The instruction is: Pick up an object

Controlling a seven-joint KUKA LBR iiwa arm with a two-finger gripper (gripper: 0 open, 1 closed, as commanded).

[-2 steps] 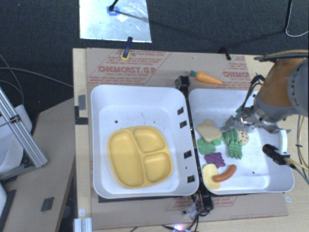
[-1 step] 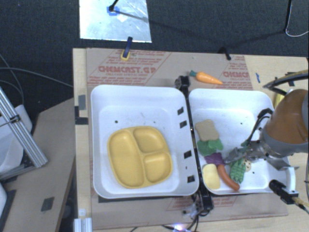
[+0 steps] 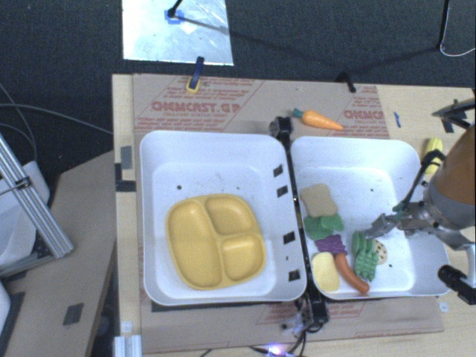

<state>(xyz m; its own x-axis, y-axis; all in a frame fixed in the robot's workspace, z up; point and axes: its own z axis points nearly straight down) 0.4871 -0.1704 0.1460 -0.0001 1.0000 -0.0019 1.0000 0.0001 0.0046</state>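
Note:
The right bin point(image 3: 357, 158) holds a cluster of toy foods along its left and front side. Among them are a tan bread slice point(image 3: 317, 198), a green leafy piece point(image 3: 324, 224) and purple grapes point(image 3: 332, 243). Nearer the front lie a pale yellow piece point(image 3: 324, 271), an orange sausage-like piece point(image 3: 350, 273), a green vegetable point(image 3: 364, 256) and a speckled cookie point(image 3: 380, 253). My gripper point(image 3: 375, 230) reaches in from the right and hovers just above the green vegetable and the cookie, low in the bin. Nothing shows in its grasp.
The left bin point(image 3: 216, 151) carries a yellow divided plate point(image 3: 214, 240). A toy carrot point(image 3: 318, 120) lies on the cardboard behind the bins. A yellow corn-like piece point(image 3: 431, 149) sits by the right bin's far right rim, close to my arm point(image 3: 455, 188).

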